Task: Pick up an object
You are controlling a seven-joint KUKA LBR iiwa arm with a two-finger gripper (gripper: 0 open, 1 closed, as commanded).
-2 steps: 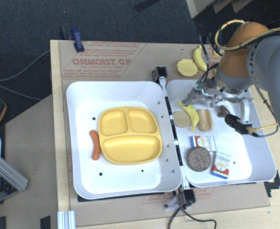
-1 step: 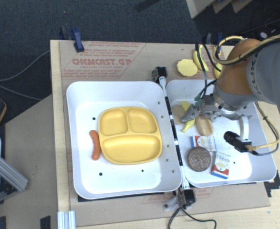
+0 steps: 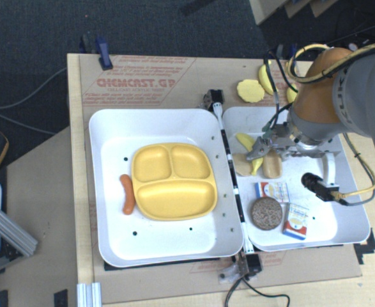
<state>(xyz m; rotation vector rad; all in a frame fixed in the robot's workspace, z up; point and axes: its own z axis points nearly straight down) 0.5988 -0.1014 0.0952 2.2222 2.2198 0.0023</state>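
Observation:
My gripper (image 3: 262, 149) hangs low over the left part of the right bin (image 3: 348, 228). It is right above a yellow banana-like piece (image 3: 245, 141) and a tan roll-shaped item (image 3: 273, 166), and it hides part of both. A brown round cookie (image 3: 266, 213) lies nearer the front of that bin, beside a small printed packet (image 3: 276, 191) and a red, white and blue packet (image 3: 296, 224). The grey and orange arm (image 3: 331, 94) covers the bin's back right.
The left bin (image 3: 110, 235) holds a yellow divided plate (image 3: 173, 181) with an orange sausage (image 3: 128, 194) to its left. Two yellow food pieces (image 3: 251, 90) lie on the bench behind the right bin. A black cable plug (image 3: 315, 184) hangs over the right bin.

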